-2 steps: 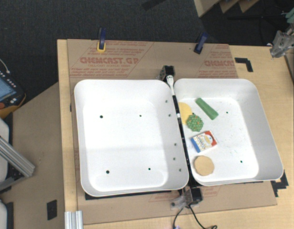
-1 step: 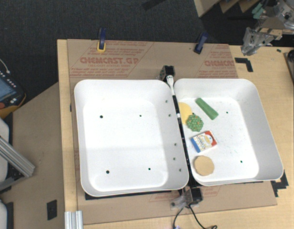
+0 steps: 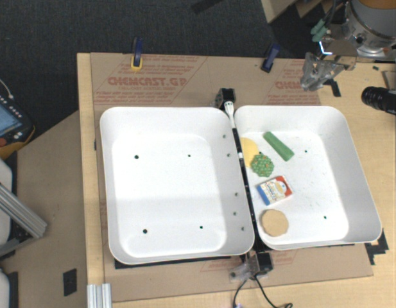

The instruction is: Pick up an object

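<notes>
The right bin point(image 3: 352, 172) holds several objects near its left wall: a green stick point(image 3: 278, 145), a yellow piece point(image 3: 249, 149), a green knobbly ball point(image 3: 262, 165), a small red, white and blue packet point(image 3: 275, 190) and a round tan disc point(image 3: 274, 222). My gripper point(image 3: 315, 76) hangs high above the far edge of the right bin, well apart from all of them. Nothing shows between its fingers.
The left bin point(image 3: 120, 191) sits beside the right one on a cardboard sheet point(image 3: 185, 76). Two blue clamps point(image 3: 137, 53) point(image 3: 271, 56) hold the sheet's far edge. A black clip point(image 3: 224, 98) sits where the bins meet at the back.
</notes>
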You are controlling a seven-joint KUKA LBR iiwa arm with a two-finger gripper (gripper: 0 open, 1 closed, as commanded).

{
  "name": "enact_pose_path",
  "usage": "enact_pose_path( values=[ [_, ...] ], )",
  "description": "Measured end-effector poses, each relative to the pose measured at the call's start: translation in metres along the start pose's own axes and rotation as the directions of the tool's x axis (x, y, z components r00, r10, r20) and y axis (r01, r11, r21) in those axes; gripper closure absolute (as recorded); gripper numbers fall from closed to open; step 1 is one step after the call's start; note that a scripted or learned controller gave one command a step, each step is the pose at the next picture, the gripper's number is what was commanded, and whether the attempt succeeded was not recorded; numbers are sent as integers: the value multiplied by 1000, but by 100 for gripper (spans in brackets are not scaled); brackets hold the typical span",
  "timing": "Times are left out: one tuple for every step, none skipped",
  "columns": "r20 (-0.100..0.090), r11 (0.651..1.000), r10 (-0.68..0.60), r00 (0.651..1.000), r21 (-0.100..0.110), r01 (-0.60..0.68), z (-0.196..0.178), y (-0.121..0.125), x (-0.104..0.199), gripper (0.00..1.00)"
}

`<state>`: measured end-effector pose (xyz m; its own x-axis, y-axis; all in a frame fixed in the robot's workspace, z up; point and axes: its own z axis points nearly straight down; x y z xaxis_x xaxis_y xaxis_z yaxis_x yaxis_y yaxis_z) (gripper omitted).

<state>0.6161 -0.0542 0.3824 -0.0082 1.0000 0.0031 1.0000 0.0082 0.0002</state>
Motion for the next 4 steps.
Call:
enact_pose_path(
  values=[
    [2, 1000, 9, 1000, 6, -9, 25, -72, 6, 100],
    [1, 1000, 2, 1000, 7, -2, 74, -74, 66, 100],
    [1, 1000, 4, 1000, 5, -4, 68, -127, 89, 100],
    [-1, 1000, 0, 1000, -11, 0, -15, -121, 146, 100]
  ],
)
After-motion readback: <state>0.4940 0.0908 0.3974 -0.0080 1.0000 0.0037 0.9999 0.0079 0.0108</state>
